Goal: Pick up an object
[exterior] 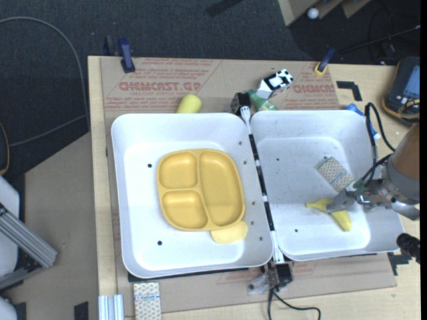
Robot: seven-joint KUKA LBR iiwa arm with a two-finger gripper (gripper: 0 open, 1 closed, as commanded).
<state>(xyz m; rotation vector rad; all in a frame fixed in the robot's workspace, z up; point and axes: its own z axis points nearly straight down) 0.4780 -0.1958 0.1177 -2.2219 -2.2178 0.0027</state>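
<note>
We see the gripper [341,201] low in the right bin [293,135], its jaws (their state we cannot tell) just above the yellow banana [333,213] lying near the bin's front.

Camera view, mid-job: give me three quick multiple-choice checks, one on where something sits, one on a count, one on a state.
1. Where does the yellow divided tray sit?
A. left bin
B. right bin
C. on the bench outside the bins

2. How many compartments does that tray have?
A. two
B. three
C. five

3. How does the yellow banana lie?
A. on the floor of the right bin
B. lifted clear above the bench
C. on the tray

Answers: 1 A, the tray rests in the left bin. 2 B, its ridges split it into three wells. 3 A, it lies flat on the bin floor beside the gripper.
</note>
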